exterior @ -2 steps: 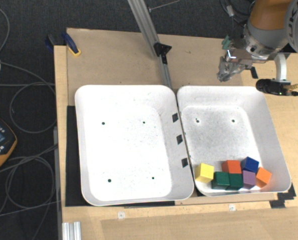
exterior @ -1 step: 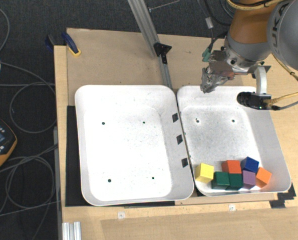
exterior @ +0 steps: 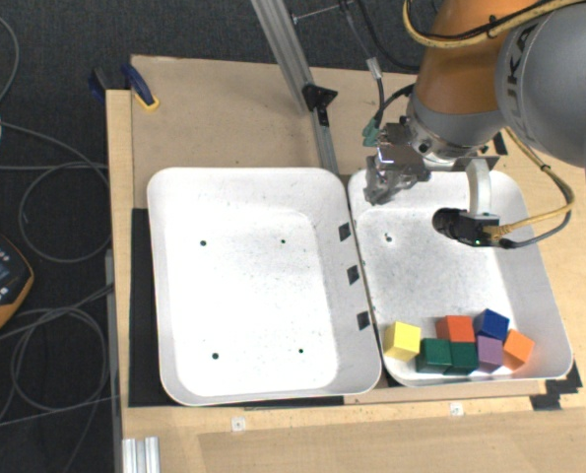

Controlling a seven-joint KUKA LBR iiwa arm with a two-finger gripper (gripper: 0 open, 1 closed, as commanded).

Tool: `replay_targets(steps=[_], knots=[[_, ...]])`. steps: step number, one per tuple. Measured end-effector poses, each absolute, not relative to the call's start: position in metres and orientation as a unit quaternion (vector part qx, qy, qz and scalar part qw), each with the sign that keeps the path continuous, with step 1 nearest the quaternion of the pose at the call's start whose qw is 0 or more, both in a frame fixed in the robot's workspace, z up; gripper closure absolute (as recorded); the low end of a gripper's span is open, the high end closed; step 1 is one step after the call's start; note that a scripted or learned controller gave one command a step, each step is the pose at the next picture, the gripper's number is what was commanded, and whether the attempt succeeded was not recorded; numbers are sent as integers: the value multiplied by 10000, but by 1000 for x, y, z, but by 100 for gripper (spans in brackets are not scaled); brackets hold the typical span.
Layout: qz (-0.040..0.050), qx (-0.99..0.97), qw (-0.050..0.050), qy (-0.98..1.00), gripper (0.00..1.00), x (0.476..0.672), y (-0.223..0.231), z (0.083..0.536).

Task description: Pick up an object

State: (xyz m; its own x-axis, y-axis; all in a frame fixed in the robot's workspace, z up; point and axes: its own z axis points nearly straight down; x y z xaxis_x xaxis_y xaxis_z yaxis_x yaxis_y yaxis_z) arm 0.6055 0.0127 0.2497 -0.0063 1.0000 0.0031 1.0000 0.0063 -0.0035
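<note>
Several small blocks lie clustered along the near edge of the right bin (exterior: 529,264): a yellow block (exterior: 404,339), a green block (exterior: 446,355), a red-orange block (exterior: 459,327), a blue block (exterior: 491,322), a purple block (exterior: 489,350) and an orange block (exterior: 518,346). My gripper (exterior: 381,187) hangs over the far left corner of the right bin, well away from the blocks. I see nothing between its fingers, and their spacing is unclear.
The left bin (exterior: 174,264) sits beside the right one, with black clips (exterior: 353,274) along the shared edge. A slanted metal pole (exterior: 293,62) rises behind the bins. Cables trail on the floor at left.
</note>
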Motion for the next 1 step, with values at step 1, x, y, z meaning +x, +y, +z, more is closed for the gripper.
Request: replay_targets(steps=[1], knots=[[0, -7050, 21, -7092, 100, 591, 57, 250]])
